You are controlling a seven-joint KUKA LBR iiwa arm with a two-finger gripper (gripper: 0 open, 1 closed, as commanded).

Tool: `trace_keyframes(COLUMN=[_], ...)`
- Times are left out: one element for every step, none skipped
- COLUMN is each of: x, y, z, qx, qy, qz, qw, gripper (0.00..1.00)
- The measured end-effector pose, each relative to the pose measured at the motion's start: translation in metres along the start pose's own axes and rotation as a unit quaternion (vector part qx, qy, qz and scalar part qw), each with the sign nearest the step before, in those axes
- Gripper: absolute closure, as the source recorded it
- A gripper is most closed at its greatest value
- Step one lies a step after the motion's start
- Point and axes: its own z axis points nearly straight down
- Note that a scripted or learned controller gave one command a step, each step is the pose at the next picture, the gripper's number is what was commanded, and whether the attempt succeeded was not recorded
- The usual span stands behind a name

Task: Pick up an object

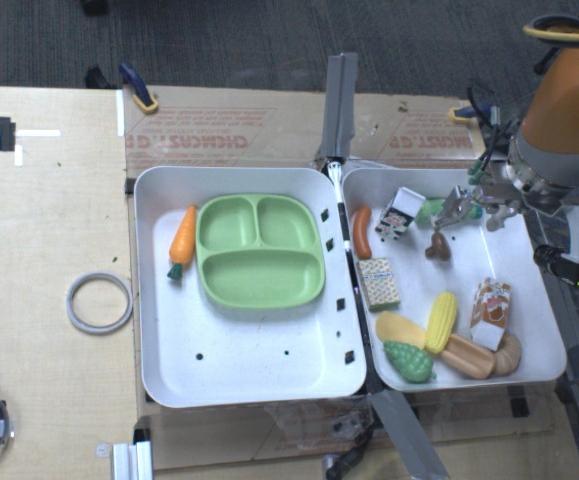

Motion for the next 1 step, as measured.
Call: trace_keyframes(x=[-0.0133], y=[-0.0527], z=[0.101], qx=[0.0], qy=[0.0], qz=[-0.018], qw=[0.9998], gripper=[0.0])
